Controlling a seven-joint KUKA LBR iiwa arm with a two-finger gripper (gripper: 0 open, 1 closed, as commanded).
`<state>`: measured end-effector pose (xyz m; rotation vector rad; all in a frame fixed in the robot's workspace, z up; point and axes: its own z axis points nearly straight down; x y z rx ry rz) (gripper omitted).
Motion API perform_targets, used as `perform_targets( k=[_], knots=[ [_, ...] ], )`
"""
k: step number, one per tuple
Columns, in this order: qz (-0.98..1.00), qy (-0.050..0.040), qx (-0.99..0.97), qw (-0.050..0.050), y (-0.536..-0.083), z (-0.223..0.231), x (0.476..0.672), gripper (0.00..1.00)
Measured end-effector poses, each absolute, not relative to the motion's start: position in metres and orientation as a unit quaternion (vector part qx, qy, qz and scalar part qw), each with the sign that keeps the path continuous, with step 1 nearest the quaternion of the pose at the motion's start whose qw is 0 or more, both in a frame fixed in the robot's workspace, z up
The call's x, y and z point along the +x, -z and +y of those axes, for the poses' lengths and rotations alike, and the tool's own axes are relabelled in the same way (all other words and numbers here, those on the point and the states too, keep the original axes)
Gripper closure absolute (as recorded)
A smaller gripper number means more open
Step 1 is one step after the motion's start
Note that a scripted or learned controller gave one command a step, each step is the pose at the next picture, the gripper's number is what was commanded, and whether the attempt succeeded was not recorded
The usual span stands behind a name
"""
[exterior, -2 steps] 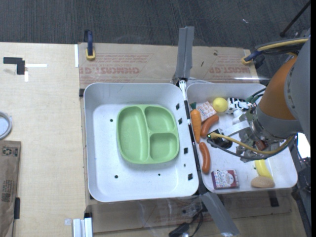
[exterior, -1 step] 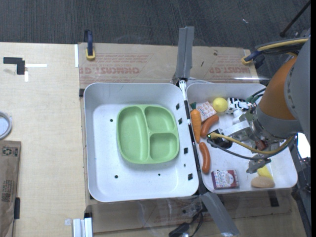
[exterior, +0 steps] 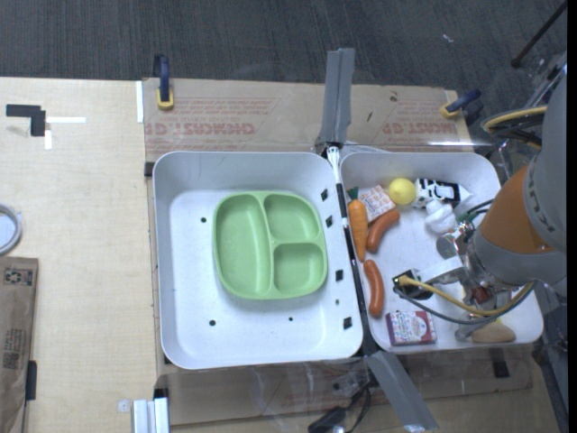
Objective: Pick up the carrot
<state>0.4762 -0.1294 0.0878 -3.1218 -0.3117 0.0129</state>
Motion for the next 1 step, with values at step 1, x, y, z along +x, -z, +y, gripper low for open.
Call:
perform_targets(
  k=[1],
  knots=[
    [-0.099,-0.0081,-0.995,0.004,-0.0930,-0.1301,0.4752,1.00]
  ],
)
